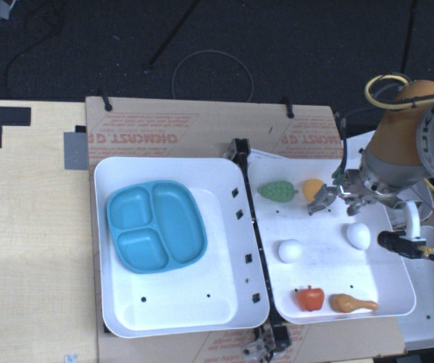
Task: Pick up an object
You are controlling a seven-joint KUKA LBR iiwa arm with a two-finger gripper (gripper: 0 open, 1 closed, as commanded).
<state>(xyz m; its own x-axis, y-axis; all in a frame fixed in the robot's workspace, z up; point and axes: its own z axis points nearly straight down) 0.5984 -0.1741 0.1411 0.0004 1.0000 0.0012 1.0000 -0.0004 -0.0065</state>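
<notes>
Down at lower right sit the tomato [310, 299] and drumstick [352, 304], loose for grabbing. I've got the jaws [330, 197] beside the orange [313, 188]; can't tell their state.

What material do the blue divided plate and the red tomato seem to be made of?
The blue plate looks like molded plastic: even color, smooth, faintly glossy, with rounded compartment walls. The tomato is probably a plastic toy: uniform red with a shiny spot, though at this size that stays a guess.

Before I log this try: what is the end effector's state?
End effector: low in the right bin, beside the orange object; grip state cannot be told.
</notes>
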